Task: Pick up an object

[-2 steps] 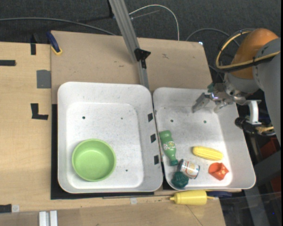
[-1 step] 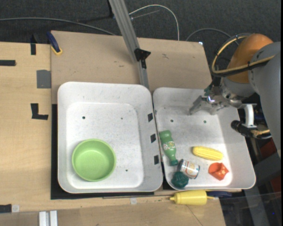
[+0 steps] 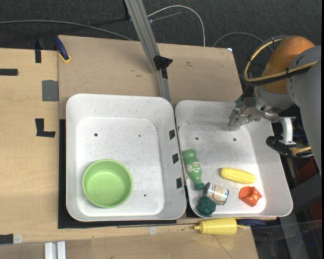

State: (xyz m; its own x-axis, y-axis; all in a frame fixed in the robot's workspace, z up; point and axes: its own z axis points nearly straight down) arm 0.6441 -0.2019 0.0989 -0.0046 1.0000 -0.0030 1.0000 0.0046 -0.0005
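From my remote seat I've got the grey arm with its orange band [image 3: 286,58] reaching in from the right, and the two-finger gripper [image 3: 237,120] sitting over the upper part of the right shallow white bin [image 3: 270,161]. Nothing is between its tips, and I honestly can't tell how they're set — too small and blurry.

All the pickable stuff lies toward the front of that bin, well apart from the gripper. There's a green plastic bottle [image 3: 193,167] lying along the left wall, a small silver can with a printed label [image 3: 217,193] just beside its lower end, and a dark green rounded lump [image 3: 206,205] touching the can at the front edge. To the right are a yellow corn cob toy [image 3: 237,175] and, below it, a red blocky toy [image 3: 250,196].

The left white bin [image 3: 119,112] holds a light green round bowl [image 3: 107,183] in its near-left corner. A yellow mustard-style bottle [image 3: 218,226] lies on the wooden bench [image 3: 21,161] — outside, just in front of the right bin.
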